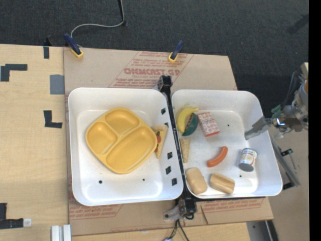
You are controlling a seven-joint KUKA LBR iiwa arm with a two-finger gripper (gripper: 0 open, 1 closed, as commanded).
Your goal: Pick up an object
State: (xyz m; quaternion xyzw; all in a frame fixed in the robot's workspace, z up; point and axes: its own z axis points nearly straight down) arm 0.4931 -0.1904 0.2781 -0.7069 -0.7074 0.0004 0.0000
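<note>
from the overhead camera, the gripper [258, 126] hung at the right bin's [251, 102] rim, holding nothing; how far open it was, i couldn't tell. nearest it lay the little can [247, 159], stiff, light and probably slick, best pinched across its round sides. the sausage [217, 156] looked softer, easy across its middle. that bin also held a banana [184, 118], a small carton [207, 124] and two bread rolls [209, 181]. the left bin [80, 134] carried a yellow divided plate [120, 140].

red sausage [217, 156] lies tilted in the right bin [251, 100].
</note>
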